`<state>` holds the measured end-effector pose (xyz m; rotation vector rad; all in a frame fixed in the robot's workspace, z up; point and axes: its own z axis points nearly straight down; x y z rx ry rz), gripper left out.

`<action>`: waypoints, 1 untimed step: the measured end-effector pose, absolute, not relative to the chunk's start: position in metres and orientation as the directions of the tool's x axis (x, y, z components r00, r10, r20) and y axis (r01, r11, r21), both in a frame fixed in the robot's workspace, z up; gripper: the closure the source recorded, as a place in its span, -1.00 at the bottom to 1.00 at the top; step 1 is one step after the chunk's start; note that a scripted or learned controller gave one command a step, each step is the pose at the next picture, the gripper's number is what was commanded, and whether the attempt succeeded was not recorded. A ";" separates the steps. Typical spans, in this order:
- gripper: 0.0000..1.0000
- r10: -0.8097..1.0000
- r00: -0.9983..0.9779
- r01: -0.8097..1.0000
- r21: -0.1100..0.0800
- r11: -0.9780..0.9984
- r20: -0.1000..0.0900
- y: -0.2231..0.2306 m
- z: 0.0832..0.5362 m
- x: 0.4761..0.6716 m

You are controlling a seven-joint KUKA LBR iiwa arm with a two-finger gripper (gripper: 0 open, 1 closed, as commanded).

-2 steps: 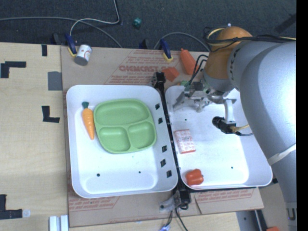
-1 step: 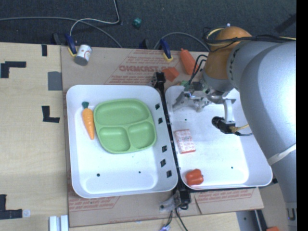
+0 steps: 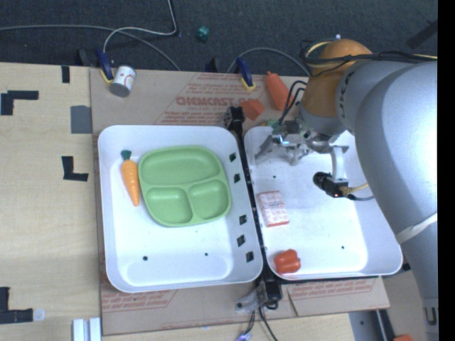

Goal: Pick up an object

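Gripper [image 3: 288, 146] hung low over far left corner of right bin [image 3: 355, 244]; finger spread impossible to tell, nothing seen held. Nearest candidate: small pink-and-white packet [image 3: 272, 209] lying flat, just toward near side. Red tomato-like piece [image 3: 287, 261] farther off, at near rim. Left bin [image 3: 117, 212] held green divided plate [image 3: 186, 185], toy carrot [image 3: 129, 179] beside it. Judgement: packet flat, hard to pinch; rounded red piece better target; centre over it, descend straight, keep clear of bin wall.

A green divided plate [image 3: 185, 185] and a toy carrot [image 3: 130, 179] lay in the left bin [image 3: 114, 254]. The claw [image 3: 284, 144] hung over the right bin [image 3: 355, 258], which held a small packet [image 3: 272, 209] and a red-orange object [image 3: 287, 261].
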<state>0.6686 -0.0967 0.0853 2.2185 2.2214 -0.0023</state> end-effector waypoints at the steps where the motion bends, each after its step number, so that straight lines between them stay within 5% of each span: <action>1: -1.00 1.000 -0.001 1.000 0.001 0.001 -0.003 -0.096 0.085 0.669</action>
